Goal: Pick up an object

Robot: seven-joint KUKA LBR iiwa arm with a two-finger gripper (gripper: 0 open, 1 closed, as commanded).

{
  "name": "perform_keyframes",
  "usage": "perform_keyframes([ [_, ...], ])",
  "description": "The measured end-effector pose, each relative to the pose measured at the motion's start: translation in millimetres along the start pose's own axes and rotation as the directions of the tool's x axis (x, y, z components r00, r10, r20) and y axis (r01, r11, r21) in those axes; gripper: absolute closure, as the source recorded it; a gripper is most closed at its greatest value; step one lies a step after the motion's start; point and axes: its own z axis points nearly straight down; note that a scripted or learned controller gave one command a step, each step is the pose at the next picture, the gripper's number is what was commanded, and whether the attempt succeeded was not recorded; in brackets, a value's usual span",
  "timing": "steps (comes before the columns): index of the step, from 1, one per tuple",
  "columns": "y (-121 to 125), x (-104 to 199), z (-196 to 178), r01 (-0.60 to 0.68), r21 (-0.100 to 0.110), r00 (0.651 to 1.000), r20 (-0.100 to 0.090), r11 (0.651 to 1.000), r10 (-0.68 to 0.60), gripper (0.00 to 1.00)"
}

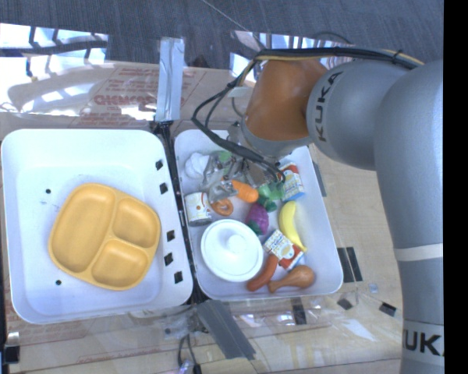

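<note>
My gripper reaches down into the right bin, over its upper left part. It hangs just above a small white and red can and beside an orange carrot. A white lumpy object lies just left of the gripper. Its fingers are tangled with cables and clutter, so their state is unclear. Nothing is visibly lifted. The orange band of the arm sits above the bin's far edge.
The right bin also holds a white bowl, a purple eggplant, a banana, a sausage, a drumstick and small packets. The left bin holds a yellow divided tray.
</note>
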Motion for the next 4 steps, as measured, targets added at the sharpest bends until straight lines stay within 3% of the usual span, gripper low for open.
perform_keyframes([
  [1, 0, -30, -94, -0.152, 0.001, 0.988, 0.012, 0.988, 0.152, 1.00],
  [2, -58, -13, -84, -0.002, 0.003, 1.000, 0.008, 1.000, 0.002, 1.00],
  [3, -58, -13, -85, -0.001, 0.003, 1.000, 0.009, 1.000, 0.001, 0.00],
  [4, -22, 29, 14, 0.044, -0.004, 0.999, 0.000, 0.999, -0.044, 0.00],
])
